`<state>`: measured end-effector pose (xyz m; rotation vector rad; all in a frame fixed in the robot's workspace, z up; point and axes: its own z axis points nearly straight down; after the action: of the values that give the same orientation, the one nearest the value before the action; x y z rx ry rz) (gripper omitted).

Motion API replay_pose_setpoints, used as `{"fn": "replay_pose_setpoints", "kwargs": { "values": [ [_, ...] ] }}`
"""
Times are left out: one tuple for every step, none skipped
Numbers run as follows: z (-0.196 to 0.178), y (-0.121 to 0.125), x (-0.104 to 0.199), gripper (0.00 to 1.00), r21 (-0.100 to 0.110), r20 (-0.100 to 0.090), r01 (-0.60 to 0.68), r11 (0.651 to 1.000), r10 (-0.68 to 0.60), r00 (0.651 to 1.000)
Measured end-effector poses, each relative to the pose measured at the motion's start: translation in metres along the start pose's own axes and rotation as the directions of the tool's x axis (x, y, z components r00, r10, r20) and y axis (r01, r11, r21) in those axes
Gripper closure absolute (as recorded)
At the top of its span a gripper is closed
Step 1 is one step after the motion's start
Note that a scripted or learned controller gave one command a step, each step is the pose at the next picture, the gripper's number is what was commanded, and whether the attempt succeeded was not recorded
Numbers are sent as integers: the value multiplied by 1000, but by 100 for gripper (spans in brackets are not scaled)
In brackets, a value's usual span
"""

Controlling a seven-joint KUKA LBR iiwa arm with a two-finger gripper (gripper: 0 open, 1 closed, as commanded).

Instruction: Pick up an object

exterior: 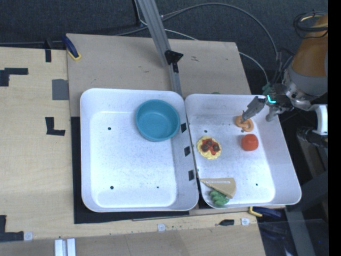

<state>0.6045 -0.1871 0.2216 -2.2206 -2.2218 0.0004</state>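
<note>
In the right bin (277, 191) lie a small orange ring-shaped piece (244, 124), a red tomato-like ball (249, 142), a little pizza (209, 147), a sandwich wedge (221, 185) and a green leafy piece (217, 198). My gripper (262, 112) hangs over the bin's far right corner, open, with nothing between its fingers. Its left finger (251, 111) points down just above and to the right of the orange ring. The tomato sits a little nearer the front than the ring.
The left bin (106, 180) holds a blue bowl (157, 120) at its far right. A grey metal pole (160, 31) slants down to the divide between the bins. Cables (234, 9) run across the back of the bench.
</note>
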Motion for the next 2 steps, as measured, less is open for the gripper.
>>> {"fn": "replay_pose_setpoints", "kwargs": {
  "values": [
    [0,0,0,0,0,0,0,1000,0,1000],
    [46,3,-6,0,4,-1,0,1000,0,1000]
  ]
}}
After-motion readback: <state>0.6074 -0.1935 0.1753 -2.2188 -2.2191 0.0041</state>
